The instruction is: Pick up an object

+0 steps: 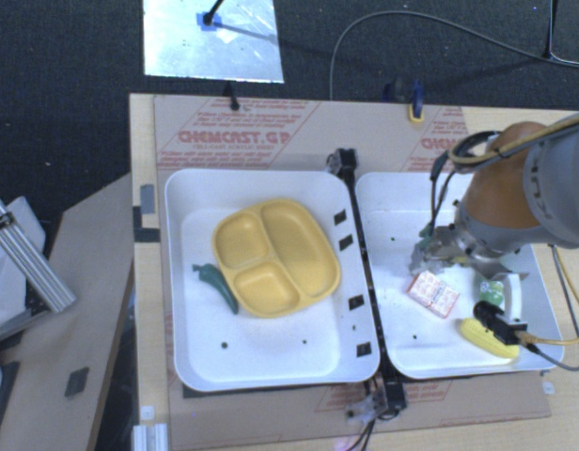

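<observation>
In the right bin (393, 214), a small red-and-white carton (433, 292) lies flat on the floor. A yellow banana (488, 338) lies near the bin's front right corner, with a small green-and-white object (497, 294) just behind it. My gripper (429, 251) is low in this bin, just behind the carton and slightly to its left. The grey arm with its orange band (501, 191) hangs over the bin's right half and hides part of the floor there. Nothing shows as held.
The left bin (191, 346) holds a yellow divided plate (275, 256) with a dark green pepper-like piece (217, 285) beside its left edge. A black divider (358, 261) separates the bins. A black cable runs from the banana's end over the right rim.
</observation>
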`<state>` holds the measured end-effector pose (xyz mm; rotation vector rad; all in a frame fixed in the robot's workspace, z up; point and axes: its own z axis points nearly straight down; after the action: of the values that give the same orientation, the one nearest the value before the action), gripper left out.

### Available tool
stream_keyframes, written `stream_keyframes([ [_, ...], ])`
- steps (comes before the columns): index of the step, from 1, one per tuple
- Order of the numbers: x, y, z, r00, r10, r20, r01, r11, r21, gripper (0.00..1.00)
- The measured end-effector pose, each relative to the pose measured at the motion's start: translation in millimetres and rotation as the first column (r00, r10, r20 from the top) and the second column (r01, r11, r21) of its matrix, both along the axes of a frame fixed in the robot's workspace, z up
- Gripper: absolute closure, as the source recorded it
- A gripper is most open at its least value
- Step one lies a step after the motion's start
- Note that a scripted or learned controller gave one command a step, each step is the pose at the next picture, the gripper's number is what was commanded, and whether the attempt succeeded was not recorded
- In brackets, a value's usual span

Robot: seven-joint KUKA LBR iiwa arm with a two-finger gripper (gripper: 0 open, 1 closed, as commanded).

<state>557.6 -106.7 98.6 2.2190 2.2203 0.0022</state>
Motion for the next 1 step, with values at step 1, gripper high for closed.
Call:
stream_keyframes([
  [1,-0.5,-10.3,57.4,1.0,-0.001,0.004,0.001,1.0,-0.001,1.0],
])
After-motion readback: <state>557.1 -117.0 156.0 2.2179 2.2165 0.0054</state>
